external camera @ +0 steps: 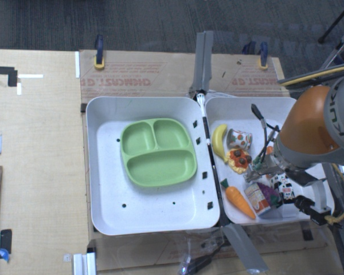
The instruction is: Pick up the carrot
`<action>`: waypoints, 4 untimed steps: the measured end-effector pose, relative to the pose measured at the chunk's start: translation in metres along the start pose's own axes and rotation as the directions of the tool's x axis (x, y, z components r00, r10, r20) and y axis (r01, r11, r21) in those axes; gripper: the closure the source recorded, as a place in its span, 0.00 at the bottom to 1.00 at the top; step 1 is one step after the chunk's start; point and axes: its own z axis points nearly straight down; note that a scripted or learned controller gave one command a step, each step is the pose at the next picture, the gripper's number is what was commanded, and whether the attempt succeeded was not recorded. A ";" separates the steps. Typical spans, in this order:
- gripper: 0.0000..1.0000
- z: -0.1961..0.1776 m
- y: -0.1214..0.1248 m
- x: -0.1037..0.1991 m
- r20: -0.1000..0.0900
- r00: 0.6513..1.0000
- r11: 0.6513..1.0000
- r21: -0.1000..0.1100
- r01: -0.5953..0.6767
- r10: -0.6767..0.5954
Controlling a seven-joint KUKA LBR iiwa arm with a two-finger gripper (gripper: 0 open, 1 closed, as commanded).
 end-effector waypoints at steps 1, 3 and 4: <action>1.00 -0.091 -0.016 0.046 0.001 0.955 0.955 0.000 -0.297 0.297; 0.00 -0.099 -0.015 0.045 0.002 0.955 0.955 0.001 -0.297 0.297; 0.00 -0.091 0.000 0.125 0.001 0.987 0.987 0.002 -0.160 0.160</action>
